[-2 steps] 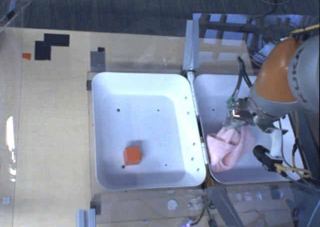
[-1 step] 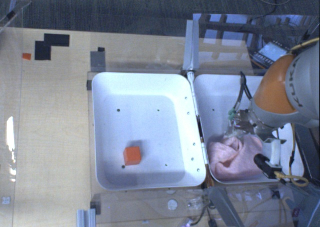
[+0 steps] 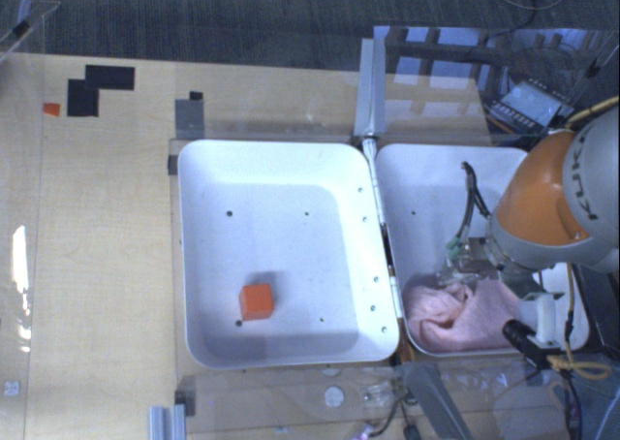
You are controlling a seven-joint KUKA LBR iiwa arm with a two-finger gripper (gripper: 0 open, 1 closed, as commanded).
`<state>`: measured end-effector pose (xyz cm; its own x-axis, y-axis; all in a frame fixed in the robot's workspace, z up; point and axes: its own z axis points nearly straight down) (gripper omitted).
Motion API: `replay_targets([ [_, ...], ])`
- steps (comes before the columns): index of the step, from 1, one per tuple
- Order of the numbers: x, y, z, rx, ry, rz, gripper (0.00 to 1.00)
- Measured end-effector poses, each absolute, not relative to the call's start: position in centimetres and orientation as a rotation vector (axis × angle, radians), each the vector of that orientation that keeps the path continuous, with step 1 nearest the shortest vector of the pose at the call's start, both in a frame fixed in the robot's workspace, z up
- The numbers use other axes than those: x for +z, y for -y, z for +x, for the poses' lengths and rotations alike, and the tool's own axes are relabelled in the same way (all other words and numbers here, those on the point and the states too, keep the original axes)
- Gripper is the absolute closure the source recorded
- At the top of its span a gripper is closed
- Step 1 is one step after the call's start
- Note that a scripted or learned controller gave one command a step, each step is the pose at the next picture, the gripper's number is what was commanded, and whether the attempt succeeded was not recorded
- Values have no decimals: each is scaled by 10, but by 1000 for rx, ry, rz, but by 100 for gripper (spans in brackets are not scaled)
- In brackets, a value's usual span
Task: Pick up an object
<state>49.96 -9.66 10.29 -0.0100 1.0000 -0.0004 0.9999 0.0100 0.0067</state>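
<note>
The pink cloth [image 3: 453,315] lies bunched in the near end of the right bin [image 3: 426,186], up against the wall it shares with the left bin [image 3: 208,176]. My gripper [image 3: 469,264] sits low over the cloth's upper edge, at or just above the fabric. From this slant I cannot tell its state, nor whether any cloth is caught in it, so I count nothing as held yet.

As I judge it, the step in hand is the grab itself. To do it well I would press down into the thickest fold, well clear of the dividing wall, so the close gathers a proper bunch and not a thin edge that slides out. Then I would lift straight and slowly, watching for the cloth to rise with the wrist.

The orange block [image 3: 257,301] rests alone in the left bin, near its front left corner, well apart from the arm [image 3: 547,210]; it is the harder, cleaner target if the cloth slips.
</note>
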Motion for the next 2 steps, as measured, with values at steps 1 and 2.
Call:
replay_targets([
  [1,93,89,494,18,-2451,1927,0],
  [2,115,118,528,5,-2318,2114,0],
])
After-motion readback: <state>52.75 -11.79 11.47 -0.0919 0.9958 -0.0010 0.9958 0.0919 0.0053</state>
